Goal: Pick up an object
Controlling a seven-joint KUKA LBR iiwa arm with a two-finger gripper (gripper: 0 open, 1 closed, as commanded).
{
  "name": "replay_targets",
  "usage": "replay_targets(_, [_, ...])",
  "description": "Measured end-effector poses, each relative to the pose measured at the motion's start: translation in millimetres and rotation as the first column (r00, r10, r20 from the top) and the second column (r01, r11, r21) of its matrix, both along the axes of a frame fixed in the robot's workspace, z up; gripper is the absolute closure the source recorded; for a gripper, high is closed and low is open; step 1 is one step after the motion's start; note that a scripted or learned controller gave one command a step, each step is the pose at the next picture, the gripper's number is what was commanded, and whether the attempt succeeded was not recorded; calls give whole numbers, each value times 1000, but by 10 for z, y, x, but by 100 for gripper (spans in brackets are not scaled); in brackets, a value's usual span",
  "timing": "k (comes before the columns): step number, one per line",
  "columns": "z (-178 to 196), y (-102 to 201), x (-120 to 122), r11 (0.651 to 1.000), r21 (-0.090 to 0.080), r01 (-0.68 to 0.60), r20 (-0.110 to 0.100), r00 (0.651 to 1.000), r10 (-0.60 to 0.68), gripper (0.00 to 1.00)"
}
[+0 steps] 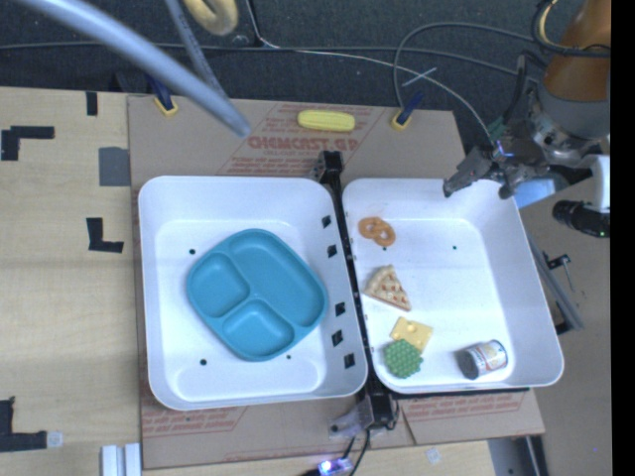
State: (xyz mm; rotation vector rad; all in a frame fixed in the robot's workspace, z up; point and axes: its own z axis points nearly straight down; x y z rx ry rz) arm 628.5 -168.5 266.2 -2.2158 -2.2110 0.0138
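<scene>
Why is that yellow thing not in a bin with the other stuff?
It does look out of place. The yellow piece lies on the cardboard behind the bins, while the pretzel, the cheese and the small can sit inside the right bin. The can lies on its side. Why the piece is out there, the picture cannot tell.

The surface (60, 266) was of pale wood with black marks. A brown cardboard sheet (288, 142) lay on it. On the cardboard two white bins, the left bin (159, 296) and the right bin (526, 296), stood touching, and a yellow piece (325, 121) lay behind them.
</scene>
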Motion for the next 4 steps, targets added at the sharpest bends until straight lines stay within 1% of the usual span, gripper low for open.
replay_targets(1, [87,7,20,1000,-2,-3,13,1000,3,0])
replay_targets(2, [-517,-72,14,1000,-2,-3,8,1000,3,0])
replay_targets(4, [-1802,4,18,1000,-2,-4,9,1000,4,0])
